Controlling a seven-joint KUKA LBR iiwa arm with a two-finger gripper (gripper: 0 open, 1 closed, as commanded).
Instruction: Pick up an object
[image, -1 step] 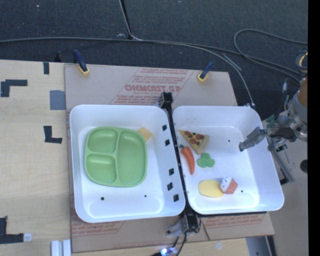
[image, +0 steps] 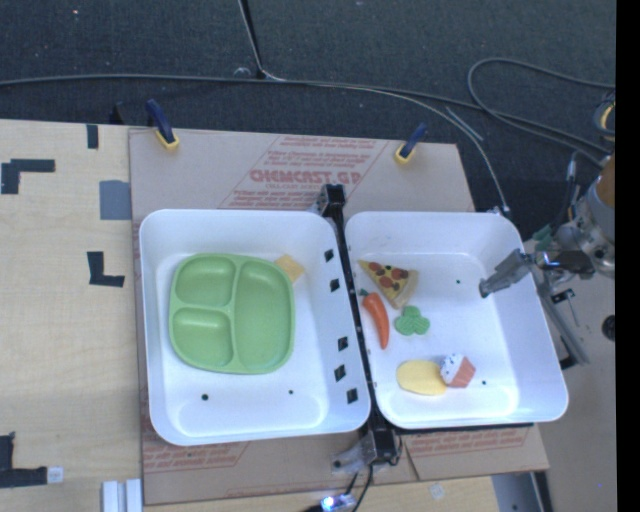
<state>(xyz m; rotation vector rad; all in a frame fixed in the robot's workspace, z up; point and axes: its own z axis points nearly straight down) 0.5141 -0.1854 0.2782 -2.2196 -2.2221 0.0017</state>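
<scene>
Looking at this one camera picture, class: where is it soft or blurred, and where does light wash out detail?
Camera view: soft overall, so the toy pizza slice and carrot lack fine edges; the pincer at the right bin's rim is smeared; both white bins look bright and flat with faint shadows; the green divided plate reads clearly.

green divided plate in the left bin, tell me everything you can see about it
The green divided plate is a light green, rounded-square tray that looks like smooth plastic. Raised ridges split it into three compartments: two smaller ones on its left side and one larger on its right, all bare. It lies flat and right side up on the floor of the left bin, toward the bin's upper left. A small yellow piece sits at its upper right corner, seemingly touching the rim.
</scene>
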